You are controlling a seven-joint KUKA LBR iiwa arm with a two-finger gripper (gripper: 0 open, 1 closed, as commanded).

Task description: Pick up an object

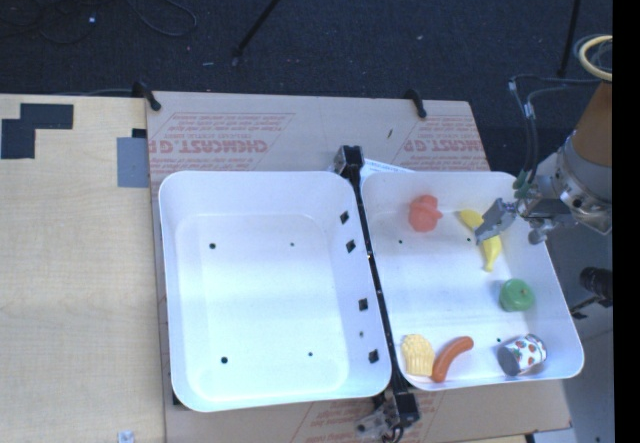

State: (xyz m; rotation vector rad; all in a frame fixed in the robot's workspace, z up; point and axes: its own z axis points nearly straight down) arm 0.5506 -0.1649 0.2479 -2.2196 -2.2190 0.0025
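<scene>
The right bin (560, 371) holds several small objects. A red-orange lump (425, 213) sits near its far left. A yellow piece (469, 219) and a second yellow piece (491, 252) lie toward the right wall. A green ball (516, 295) rests farther forward. Along the front are a yellow corn-like object (418, 355), an orange sausage shape (452, 357) and a patterned cup (522, 355) on its side. My gripper (514, 225) hangs open over the bin's right side, just above the two yellow pieces, with nothing between its fingers.
The left bin (180, 231) stands beside the right one, with a black divider bar (362, 261) between them. Both rest on a cardboard sheet (260, 136). A light wooden benchtop (70, 281) extends to the left. Cables trail behind the arm at the right.
</scene>
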